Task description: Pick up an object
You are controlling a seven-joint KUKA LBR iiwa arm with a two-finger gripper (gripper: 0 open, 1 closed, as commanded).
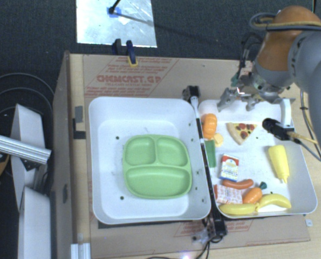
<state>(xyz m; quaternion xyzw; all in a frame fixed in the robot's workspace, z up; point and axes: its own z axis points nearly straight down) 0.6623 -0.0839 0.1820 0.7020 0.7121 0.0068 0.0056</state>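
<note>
Gripper (237, 102) spread above right bin (310, 196); board (168, 69) reads "CHEMCAST GP".

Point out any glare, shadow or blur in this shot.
Camera view: the shiny sheet behind the bench glares white; the right bin is evenly lit, hardly shadowed; the arm looks soft at its edges.

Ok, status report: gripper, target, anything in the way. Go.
Gripper open, empty, over far end of right bin. Pizza slice nearest pick, untouched. Path down to it looks clear.
</note>
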